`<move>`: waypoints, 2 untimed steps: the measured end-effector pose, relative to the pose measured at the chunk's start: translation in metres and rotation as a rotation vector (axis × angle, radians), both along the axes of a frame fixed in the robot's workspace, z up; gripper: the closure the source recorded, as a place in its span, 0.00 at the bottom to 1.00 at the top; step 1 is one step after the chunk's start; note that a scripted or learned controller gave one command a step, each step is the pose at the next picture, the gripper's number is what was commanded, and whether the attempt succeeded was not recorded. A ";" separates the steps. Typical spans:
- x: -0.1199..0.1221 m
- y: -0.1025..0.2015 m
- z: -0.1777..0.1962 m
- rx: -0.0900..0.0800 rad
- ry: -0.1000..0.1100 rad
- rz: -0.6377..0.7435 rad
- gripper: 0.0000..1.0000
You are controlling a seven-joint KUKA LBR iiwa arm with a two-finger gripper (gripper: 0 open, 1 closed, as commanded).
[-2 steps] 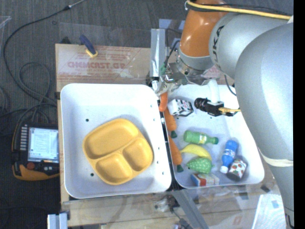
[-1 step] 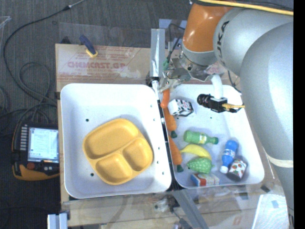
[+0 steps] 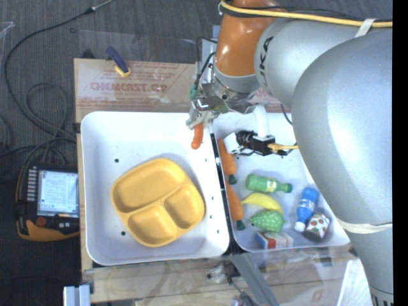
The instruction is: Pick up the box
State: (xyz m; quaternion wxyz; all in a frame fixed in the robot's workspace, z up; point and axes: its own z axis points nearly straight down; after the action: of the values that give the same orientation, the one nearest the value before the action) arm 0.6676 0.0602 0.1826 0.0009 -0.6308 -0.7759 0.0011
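The box (image 3: pixel 274 240), small and red, white and blue, lies at the near edge of the right bin (image 3: pixel 284 164). My gripper (image 3: pixel 195 122) hangs far from it, over the divider between the bins near their far end. A small orange carrot (image 3: pixel 197 137) hangs upright from its fingertips, its top end pinched between them, above the left bin's right edge.
Around the box in the right bin lie a green lumpy fruit (image 3: pixel 268 220), a banana (image 3: pixel 262 201), a green bottle (image 3: pixel 268 184), a blue bottle (image 3: pixel 306 206), a dark carton (image 3: pixel 317 227) and two carrots (image 3: pixel 226 158). The left bin (image 3: pixel 105 145) holds a yellow divided plate (image 3: pixel 158 200).
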 end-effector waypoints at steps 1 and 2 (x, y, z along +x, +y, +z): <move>-0.006 -0.101 0.049 -0.003 -0.001 0.005 1.00; 0.000 -0.046 0.002 -0.002 0.001 -0.410 1.00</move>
State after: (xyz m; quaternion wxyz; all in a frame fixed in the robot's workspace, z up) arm 0.6675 0.0139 0.1847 0.0009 -0.7754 -0.6314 0.0017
